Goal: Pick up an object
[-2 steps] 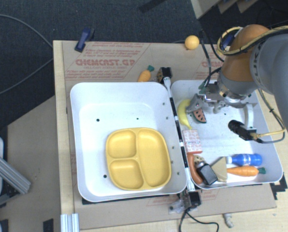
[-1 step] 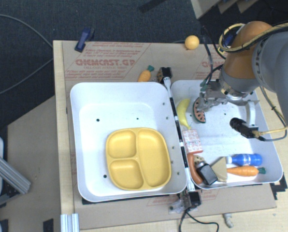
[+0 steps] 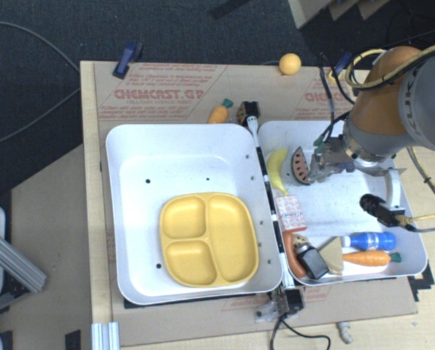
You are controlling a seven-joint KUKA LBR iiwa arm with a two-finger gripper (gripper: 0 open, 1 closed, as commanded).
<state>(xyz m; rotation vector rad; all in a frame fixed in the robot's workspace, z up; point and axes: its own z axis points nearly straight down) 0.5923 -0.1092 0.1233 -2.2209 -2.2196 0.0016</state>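
The arm [image 3: 393,100] reaches over the right bin [image 3: 414,257], and its gripper [image 3: 321,168] hangs low at that bin's far left part, just beside the watermelon slice [image 3: 299,166]. From this slanted view I cannot tell whether the jaws are wide, narrow or closed on anything; nothing is plainly seen between them. The slice is the likeliest thing to be picked, judging by how closely the gripper sits to it.

Taking the right bin as the landmark: a banana [image 3: 276,169] lies along its left wall, just left of the slice. A small red-and-white packet [image 3: 289,211] sits nearer the camera along the same wall. In the bin's near corner the toys crowd together: a black item [image 3: 314,262], a blue-and-white bottle [image 3: 371,240] and a carrot [image 3: 367,259] below it. That crowding would make a clean grasp harder there, which may be why the arm works at the looser far end.

Left of the right bin is the left bin [image 3: 130,159], carrying a yellow divided plate [image 3: 208,238]. Beyond the right bin, on the bench [image 3: 166,90], rest a small orange toy [image 3: 219,113] and a yellow ball [image 3: 290,64].
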